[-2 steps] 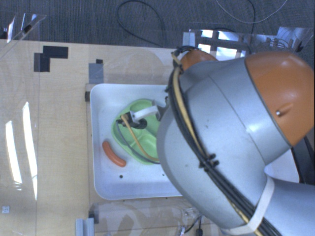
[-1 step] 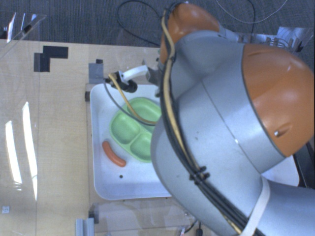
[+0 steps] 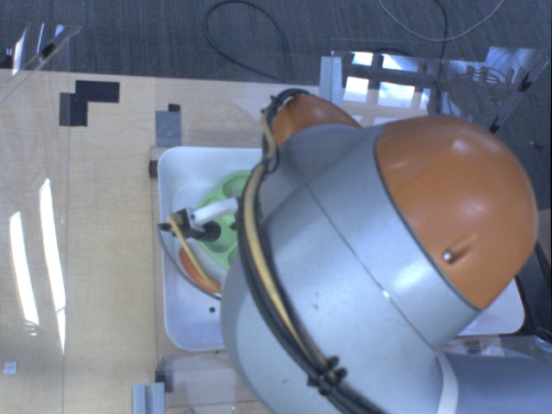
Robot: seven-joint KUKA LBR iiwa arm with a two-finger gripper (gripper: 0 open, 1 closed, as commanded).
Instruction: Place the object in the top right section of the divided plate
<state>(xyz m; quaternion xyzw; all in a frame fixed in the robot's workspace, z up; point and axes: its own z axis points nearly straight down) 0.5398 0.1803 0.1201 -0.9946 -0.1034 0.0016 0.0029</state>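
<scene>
Wht bin, grn plate, gry/orange arm, pale wood bench

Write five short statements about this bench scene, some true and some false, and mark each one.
1. The plate is blue. False: it is green.
2. The plate lies in a white bin. True.
3. The arm hides part of the plate. True.
4. The bench bears black marks near its far left corner. True.
5. The black cable lies in the bin. False: it loops on the dark floor beyond the bench.
</scene>
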